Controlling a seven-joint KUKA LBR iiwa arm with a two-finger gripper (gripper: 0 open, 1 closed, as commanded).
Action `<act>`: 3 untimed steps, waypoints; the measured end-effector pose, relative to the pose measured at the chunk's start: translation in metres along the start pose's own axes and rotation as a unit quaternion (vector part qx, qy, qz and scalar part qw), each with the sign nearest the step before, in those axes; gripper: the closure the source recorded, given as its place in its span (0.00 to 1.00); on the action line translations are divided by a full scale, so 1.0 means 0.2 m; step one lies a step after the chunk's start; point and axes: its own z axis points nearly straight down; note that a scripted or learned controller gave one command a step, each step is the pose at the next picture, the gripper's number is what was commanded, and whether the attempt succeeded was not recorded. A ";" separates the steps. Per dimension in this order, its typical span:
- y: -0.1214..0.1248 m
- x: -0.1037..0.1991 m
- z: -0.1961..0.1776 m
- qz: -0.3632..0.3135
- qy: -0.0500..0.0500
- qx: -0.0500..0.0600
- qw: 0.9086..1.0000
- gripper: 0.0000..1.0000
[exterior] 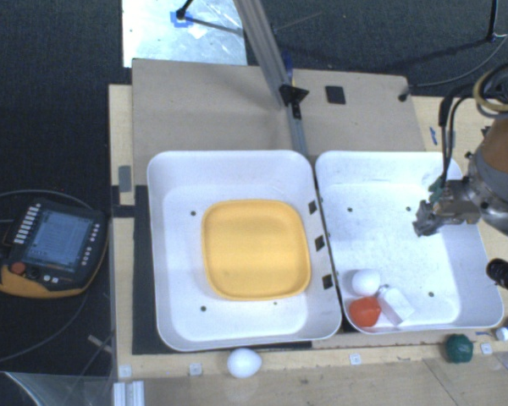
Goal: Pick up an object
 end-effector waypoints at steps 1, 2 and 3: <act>0.07 0.24 -0.02 0.000 0.000 0.000 1.000 1.00; 0.19 0.49 0.02 0.000 0.000 0.000 1.000 1.00; 0.21 0.75 0.11 0.000 0.000 0.001 1.000 1.00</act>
